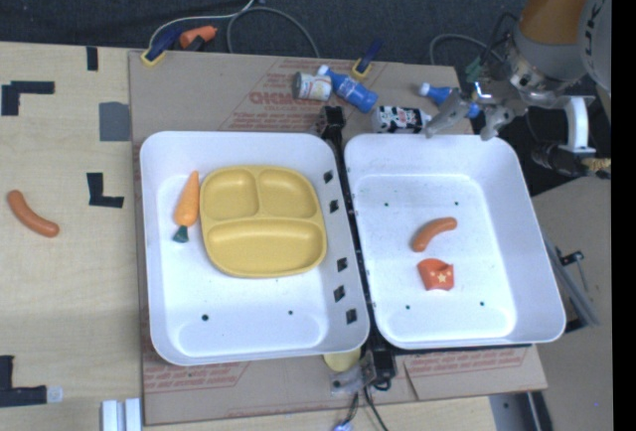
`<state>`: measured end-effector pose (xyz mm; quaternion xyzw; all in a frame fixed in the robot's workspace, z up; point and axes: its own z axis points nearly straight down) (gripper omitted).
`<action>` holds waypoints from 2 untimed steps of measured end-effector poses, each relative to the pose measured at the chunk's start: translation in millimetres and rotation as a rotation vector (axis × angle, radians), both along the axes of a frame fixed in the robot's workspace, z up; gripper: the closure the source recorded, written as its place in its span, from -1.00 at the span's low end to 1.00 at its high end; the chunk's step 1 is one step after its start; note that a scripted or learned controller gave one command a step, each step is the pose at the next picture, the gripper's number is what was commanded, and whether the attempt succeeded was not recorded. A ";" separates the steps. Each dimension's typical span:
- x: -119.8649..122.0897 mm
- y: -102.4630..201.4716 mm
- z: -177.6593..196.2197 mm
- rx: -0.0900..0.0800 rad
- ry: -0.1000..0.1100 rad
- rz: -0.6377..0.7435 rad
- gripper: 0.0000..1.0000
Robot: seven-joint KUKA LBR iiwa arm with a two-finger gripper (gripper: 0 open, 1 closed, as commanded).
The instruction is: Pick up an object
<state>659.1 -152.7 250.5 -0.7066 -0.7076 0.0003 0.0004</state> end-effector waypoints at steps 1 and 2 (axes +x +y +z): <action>-31.9 30.9 -165.9 0.000 0.006 0.000 -1.00; -106.5 0.2 -162.9 -0.003 -0.007 -0.004 -1.00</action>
